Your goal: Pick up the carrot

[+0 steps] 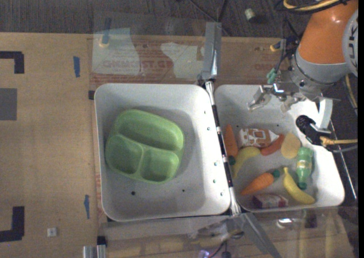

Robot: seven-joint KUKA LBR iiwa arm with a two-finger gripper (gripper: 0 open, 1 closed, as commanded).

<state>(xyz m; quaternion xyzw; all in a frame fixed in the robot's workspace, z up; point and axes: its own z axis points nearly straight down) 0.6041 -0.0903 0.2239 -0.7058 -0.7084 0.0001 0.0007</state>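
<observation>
Your carrot [259,183] lies in the right bin [333,191], low in the toy pile, tapered tip pointing toward the centre divider and green stub toward a green bottle [304,167]. It looks like a moulded plastic toy: prob light, stiff, smooth and a bit slick, so it shouldn't crush but could squirt out of a pinch near the thin tip. You'd do best to grab across the thick mid-body, fingers closing on the short axis, w/ the jaws turned to match its slant. It's crowded: a yellow banana [297,188] sits just beside the stub end, a small red-and-white box [269,200] just below it, a yellow rounded fruit [246,155] just above. A second orange piece [230,140] lies along the divider and a red-orange one [272,145] rests against a printed carton [257,136], so don't mix them up. The gripper [273,96] hangs over the bin's upper end, well apart from the carrot, nothing in it; the metal fingers look spread, tho the view's small. The left bin [108,100] holds a glossy green divided plate [146,145] w/ three wells. Both bins are matte white w/ rounded corners, on a brown cardboard-like bench [45,137].
</observation>
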